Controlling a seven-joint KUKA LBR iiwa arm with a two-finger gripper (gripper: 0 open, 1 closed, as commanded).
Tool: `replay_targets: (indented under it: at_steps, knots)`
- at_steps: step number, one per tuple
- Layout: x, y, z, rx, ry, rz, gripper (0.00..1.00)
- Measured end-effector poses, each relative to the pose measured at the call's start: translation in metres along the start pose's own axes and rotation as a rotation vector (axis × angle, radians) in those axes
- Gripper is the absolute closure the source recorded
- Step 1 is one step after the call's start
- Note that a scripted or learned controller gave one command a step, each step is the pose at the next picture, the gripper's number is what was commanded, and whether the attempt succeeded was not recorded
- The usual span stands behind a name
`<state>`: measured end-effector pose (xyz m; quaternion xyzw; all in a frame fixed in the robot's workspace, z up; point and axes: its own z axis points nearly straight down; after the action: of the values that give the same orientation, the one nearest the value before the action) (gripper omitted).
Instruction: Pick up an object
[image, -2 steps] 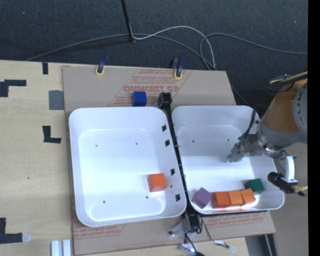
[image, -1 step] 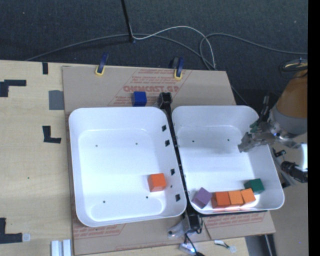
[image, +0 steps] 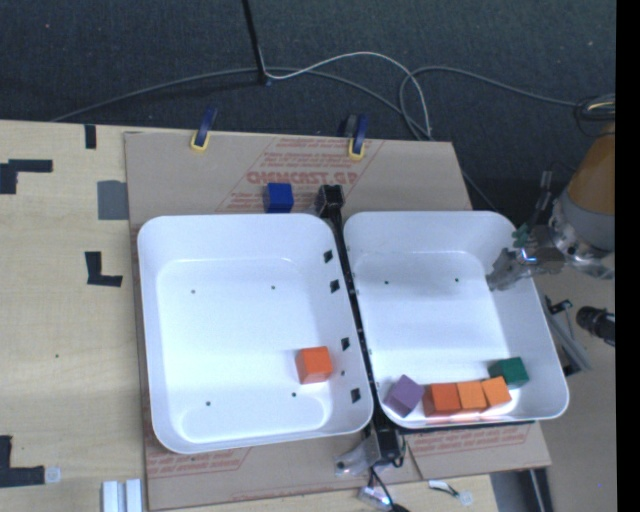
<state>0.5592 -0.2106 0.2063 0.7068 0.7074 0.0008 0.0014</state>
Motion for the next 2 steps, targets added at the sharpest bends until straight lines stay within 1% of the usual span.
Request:
replay_targets:
  at_steps: [1, 2]
  knots:
    - [0.006, 0.002, -0.043, 0.001, 0.0, 0.0, 1.0]
    - [0.006, 0.002, -0.071, 0.001, 0.0, 0.001, 1.0]
